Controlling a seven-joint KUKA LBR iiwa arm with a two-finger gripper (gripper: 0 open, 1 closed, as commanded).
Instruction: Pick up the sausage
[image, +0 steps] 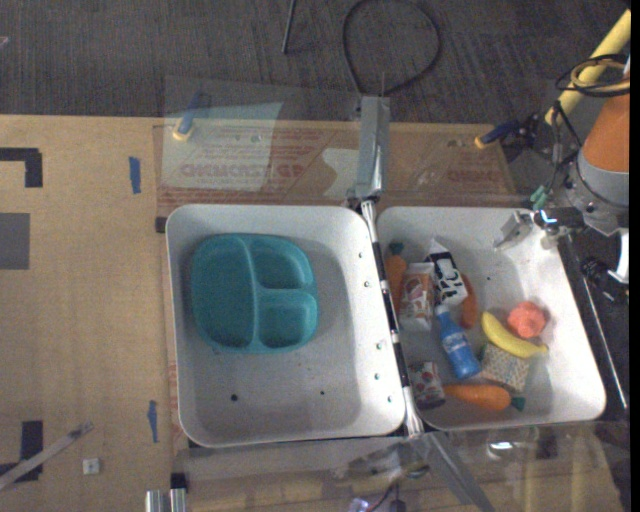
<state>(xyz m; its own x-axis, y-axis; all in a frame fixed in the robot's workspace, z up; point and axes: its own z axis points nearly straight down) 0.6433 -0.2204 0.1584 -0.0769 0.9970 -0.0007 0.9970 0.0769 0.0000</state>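
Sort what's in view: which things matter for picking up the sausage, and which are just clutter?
For the job: sausage, seemingly the orange-brown piece by the divider; gripper; right bin.
Lying about: teal plate, banana, carrot, blue bottle, carton.

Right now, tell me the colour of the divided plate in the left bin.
Teal. The divided plate shows best in the camera view, lying in the left bin.

You can see red lettering on the clear sheet (235, 158) behind the left bin (200, 400), but it shows reversed and stays unreadable.
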